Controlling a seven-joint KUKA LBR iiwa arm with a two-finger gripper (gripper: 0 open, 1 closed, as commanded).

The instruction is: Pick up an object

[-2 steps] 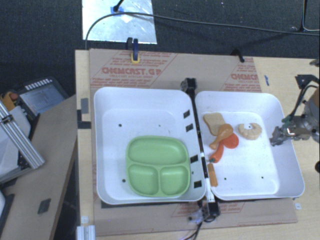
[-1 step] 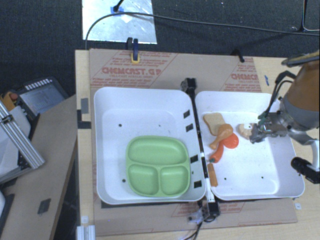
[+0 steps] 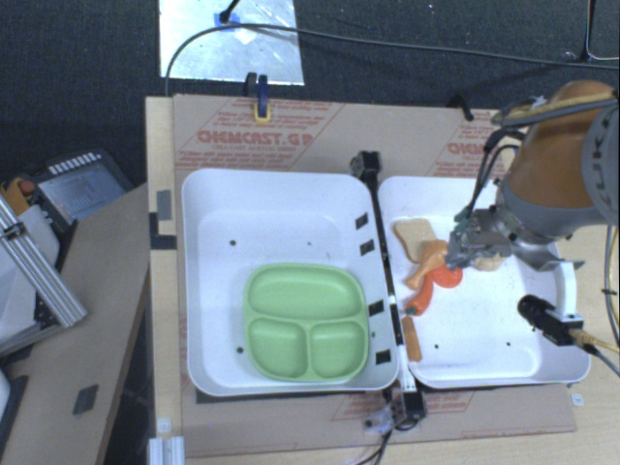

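Several food pieces [image 3: 433,264] in right bin [image 3: 484,356], touching gripper [image 3: 468,250].

Grey arm [image 3: 567,197], orange band, black cables, dark metal tool [image 3: 472,250]

fixed overhead camera, slanted down, both bins [image 3: 199,260]

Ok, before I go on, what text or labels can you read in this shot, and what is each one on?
"CHEMCAST G P", red print on the brown board behind the left bin; the last letters are uncertain.
Matching red print on the board behind the right bin: partly hidden by the arm, not readable.
Smaller red lines under each print: too blurred to read.
Device with a screen at the left: nothing legible.
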